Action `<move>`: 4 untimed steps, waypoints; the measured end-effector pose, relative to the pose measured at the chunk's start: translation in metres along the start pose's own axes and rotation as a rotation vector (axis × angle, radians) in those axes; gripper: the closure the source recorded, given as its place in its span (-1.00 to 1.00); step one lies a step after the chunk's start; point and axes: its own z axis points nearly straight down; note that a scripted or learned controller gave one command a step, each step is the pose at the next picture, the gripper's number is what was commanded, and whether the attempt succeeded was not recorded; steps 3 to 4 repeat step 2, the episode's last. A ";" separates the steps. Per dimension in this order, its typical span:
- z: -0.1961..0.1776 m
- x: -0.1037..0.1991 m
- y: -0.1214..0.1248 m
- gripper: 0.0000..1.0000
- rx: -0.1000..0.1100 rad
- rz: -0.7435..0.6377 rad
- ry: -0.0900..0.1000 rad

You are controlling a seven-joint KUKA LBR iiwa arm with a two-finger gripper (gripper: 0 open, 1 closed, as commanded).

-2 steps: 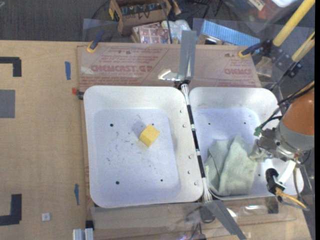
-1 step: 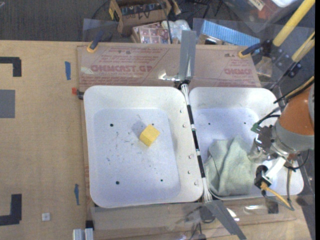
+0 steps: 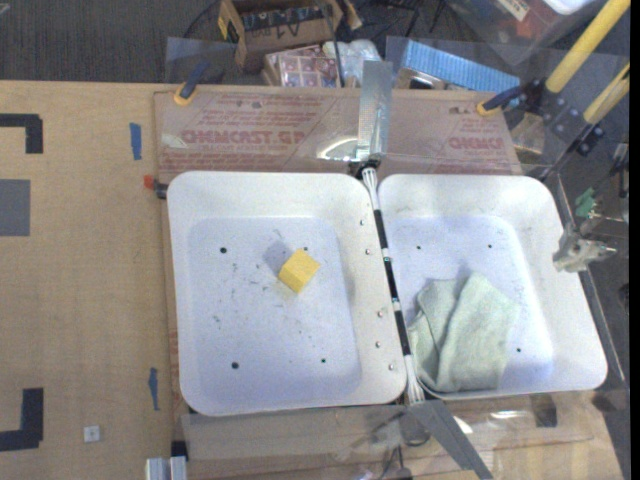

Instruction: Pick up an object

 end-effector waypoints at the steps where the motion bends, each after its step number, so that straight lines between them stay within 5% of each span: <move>1: 0.166 0.030 -0.006 1.00 -0.009 0.266 0.002; 4: 0.156 0.030 -0.006 1.00 -0.009 0.267 0.001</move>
